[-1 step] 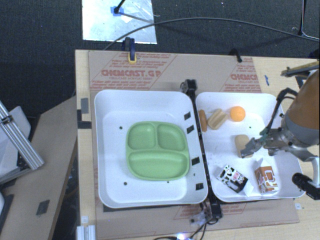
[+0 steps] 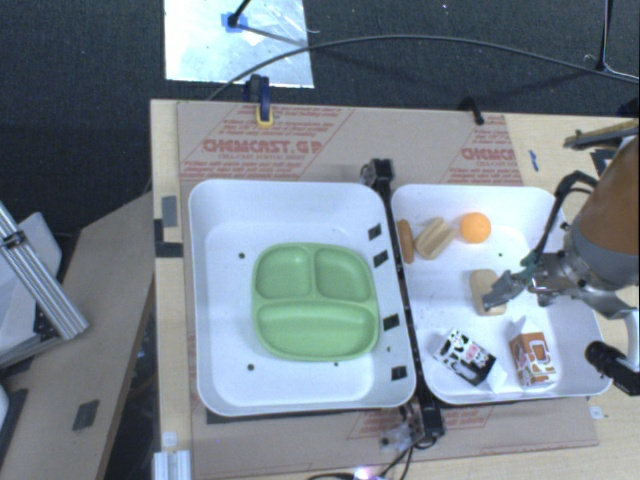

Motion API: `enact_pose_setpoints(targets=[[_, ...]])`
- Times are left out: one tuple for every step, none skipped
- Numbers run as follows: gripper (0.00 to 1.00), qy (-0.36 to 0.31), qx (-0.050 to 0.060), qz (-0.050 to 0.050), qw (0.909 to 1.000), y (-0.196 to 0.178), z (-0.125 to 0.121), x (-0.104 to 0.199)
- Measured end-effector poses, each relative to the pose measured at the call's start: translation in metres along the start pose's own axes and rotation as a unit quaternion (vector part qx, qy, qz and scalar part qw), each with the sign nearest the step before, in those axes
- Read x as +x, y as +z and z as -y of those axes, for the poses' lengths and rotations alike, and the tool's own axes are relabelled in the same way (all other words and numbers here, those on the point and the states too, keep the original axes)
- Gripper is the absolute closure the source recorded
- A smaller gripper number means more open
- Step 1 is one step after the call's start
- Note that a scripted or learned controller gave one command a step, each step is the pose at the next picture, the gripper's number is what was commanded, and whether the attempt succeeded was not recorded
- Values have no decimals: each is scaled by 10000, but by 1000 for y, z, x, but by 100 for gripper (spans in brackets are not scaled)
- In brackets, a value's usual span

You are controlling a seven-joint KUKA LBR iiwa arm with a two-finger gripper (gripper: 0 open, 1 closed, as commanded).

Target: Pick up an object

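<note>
Gripper [image 2: 506, 294]: can't tell from my end if it's open or closed. The tip is dark grey and blurs into the shadow, so no call on grip. Nothing visibly clamped in it.

Arm [image 2: 610, 223] comes in from the right, orange band up near the frame edge, grey wrist below it. The tip sits low over the R bin [image 2: 440, 204], mid-bin, toward its right half.

Task objs, all in the R bin:
- Tan block [image 2: 482, 287], mid-bin, right at the gripper tip. The tip overlaps its right edge, looks touching, but can't confirm contact.
- Orange ball [image 2: 475, 227], top of the bin, well apart from the gripper.
- Bun [image 2: 434, 237], just left of the ball, tilted, w/ a thin reddish sausage [image 2: 405, 241] lying beside it against the bin's left wall.
- B/w carton [image 2: 465, 356], bottom of the bin, lying flat at an angle.
- Orange carton [image 2: 533, 358], bottom right, near the b/w one but not touching it, just below the wrist.

L bin [image 2: 215, 268] holds a green plate [image 2: 316, 301], 3 compartments, about centred, flat.

Both bins sit side by side on a brown board [image 2: 300, 138] w/ red print. Blue/yellow clamp [image 2: 261, 100] at the board's top edge. Foil sheet [image 2: 238, 28] on the dark floor above that. Metal rail [image 2: 40, 283] at far left.
</note>
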State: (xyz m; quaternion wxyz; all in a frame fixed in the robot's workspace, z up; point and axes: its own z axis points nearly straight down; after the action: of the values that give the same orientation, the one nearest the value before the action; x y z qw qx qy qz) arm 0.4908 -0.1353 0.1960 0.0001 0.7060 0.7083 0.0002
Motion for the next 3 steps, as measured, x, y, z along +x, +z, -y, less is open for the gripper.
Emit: enact_pose_setpoints(targets=[[0,7,19,-9,10000,56,-3,10],[0,11,16,-8,10000,108,-3,11],[100,10,-6,1,10000,95,-4,10]])
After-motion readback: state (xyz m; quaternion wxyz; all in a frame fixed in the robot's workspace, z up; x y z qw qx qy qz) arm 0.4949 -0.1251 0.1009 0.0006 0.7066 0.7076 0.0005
